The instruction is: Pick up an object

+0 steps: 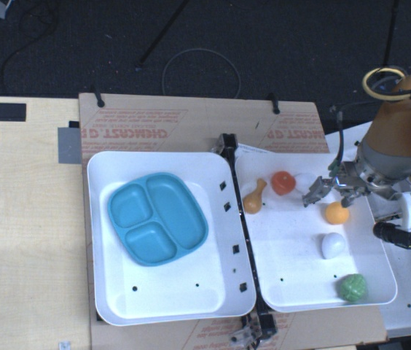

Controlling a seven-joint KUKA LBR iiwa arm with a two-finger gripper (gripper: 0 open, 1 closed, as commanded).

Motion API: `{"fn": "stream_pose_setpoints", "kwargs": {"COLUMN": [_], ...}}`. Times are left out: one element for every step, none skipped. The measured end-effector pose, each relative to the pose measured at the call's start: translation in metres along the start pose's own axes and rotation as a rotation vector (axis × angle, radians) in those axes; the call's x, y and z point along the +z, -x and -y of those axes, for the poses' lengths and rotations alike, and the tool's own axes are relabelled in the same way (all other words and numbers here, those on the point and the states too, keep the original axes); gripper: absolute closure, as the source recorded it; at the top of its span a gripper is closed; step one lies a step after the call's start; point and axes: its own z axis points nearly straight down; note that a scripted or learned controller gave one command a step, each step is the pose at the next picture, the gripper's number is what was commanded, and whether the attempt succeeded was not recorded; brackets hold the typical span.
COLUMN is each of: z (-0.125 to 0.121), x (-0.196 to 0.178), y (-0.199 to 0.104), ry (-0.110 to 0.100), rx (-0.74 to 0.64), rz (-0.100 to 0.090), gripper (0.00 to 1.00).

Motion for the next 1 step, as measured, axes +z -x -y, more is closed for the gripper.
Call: {"fn": "stream_pose_setpoints", "kwargs": {"z": [0.0], "x": [0.0619], "y": [-0.0078], "ry": [0.004], "rx": [-0.004], "rz": [-0.011], "gripper": [0.0]}}
